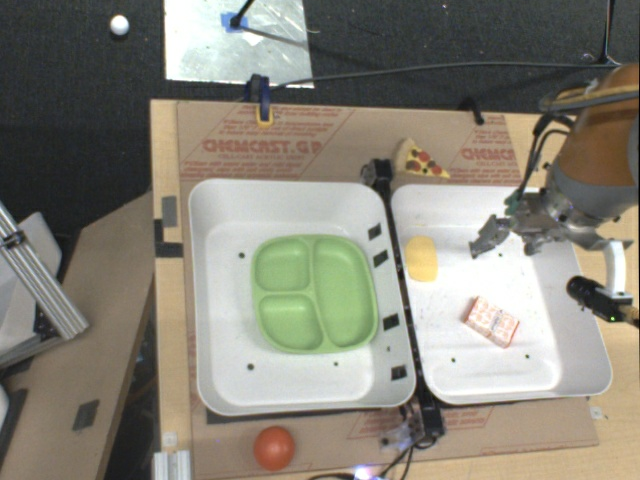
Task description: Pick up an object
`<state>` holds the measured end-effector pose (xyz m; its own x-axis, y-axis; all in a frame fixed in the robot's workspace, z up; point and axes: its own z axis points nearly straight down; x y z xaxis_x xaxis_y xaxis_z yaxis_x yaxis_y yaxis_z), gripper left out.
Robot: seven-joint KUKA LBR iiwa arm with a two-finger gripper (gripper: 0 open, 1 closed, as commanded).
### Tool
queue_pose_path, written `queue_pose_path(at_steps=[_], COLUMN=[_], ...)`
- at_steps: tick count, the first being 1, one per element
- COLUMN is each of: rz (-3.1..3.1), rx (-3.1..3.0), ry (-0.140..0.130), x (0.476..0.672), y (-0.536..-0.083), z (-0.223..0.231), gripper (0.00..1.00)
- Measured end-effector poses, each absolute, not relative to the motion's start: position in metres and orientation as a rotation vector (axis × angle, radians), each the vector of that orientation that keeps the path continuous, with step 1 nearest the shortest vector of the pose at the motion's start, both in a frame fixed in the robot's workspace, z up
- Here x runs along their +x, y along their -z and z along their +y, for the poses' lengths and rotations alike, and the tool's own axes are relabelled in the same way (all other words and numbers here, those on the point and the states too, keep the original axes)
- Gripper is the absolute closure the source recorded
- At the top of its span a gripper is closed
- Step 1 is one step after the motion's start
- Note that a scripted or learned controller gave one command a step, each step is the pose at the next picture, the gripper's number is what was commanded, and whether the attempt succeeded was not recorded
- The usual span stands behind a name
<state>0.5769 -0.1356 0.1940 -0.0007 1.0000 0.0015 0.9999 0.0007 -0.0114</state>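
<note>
A yellow block (422,259) lies in the right bin (570,378), close to that bin's left wall and toward its back edge. A small pink box (491,321) lies nearer the bin's middle, tilted, well apart from the block. The gripper (489,240) hangs over the back half of the same bin, between the two items but touching neither, and nothing sits in it; from this slant I cannot tell how the hand itself stands.

In the left bin (215,268) a green divided tray (314,292) rests about the centre. A pizza-slice toy (421,160) sits on the cardboard just behind the right bin's back edge, and a red ball (274,447) lies on the cardboard past the left bin's front edge.

The risk, as I judge it: the block sits so near the wall that a descent could catch the rim or nudge the block aside, and the box's tilt could let it slip out.
</note>
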Motion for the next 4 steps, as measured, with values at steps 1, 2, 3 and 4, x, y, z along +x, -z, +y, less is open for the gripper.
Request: queue_pose_path(at_steps=[1, 2, 3, 4], rz=[-2.226, -2.223, -2.222, -2.222], rx=[-2.219, -2.219, -2.219, -2.220], ry=[0.001, -0.001, -0.001, 0.000], x=[0.580, 0.577, 0.580, 0.581], y=[-0.201, -0.159, -0.117, -0.083], z=[-0.135, -0.132, -0.128, -0.128], gripper=[0.00, 0.00, 0.00, 0.00])
